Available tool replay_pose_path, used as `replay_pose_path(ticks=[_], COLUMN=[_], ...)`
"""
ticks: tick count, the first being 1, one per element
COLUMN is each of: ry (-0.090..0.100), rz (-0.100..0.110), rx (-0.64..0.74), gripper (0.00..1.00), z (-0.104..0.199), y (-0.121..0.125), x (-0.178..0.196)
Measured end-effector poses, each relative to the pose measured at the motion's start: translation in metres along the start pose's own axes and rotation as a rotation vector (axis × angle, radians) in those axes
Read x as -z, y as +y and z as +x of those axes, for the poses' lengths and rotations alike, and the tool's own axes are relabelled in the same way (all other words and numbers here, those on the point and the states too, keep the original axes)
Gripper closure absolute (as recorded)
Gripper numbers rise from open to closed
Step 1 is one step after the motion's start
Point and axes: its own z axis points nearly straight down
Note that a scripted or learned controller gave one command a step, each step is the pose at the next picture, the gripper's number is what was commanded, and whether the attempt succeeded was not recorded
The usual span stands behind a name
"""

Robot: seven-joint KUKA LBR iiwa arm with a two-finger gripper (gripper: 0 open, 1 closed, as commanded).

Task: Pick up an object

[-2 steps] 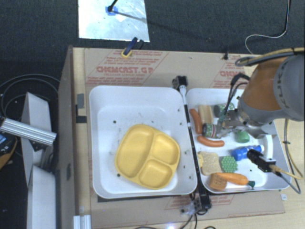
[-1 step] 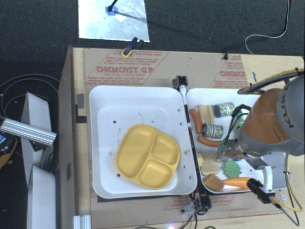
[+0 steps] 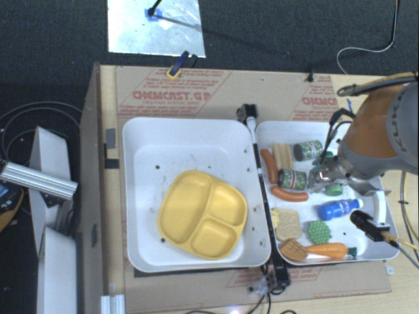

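The gripper [image 3: 322, 173] hung low over the crowded right bin [image 3: 386, 257], just beside a small can [image 3: 292, 178], probably lining up a grab; its state I couldn't tell.

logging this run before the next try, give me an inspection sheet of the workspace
surface: two white bins side by side, left bin, right bin, on a cardboard sheet
job's things: right bin holds blue bottle, carrot, two sausages, cans, bread slice
clutter: yellow divided tray in left bin
grippers: gripper low over right bin beside a can; fingers unclear
cables: thin cable top right; black cables far left
surroundings: dark carpet, shiny sheet beyond the bench
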Motion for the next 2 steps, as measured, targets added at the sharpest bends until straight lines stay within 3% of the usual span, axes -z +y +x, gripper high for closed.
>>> replay_pose_path(ticks=[1, 2], ry=[0.001, 0.001], rz=[0.003, -0.001], rx=[-0.002, 0.002], gripper=[0.0, 0.0], z=[-0.01, 0.0], y=[-0.024, 0.07], x=[-0.034, -0.034])
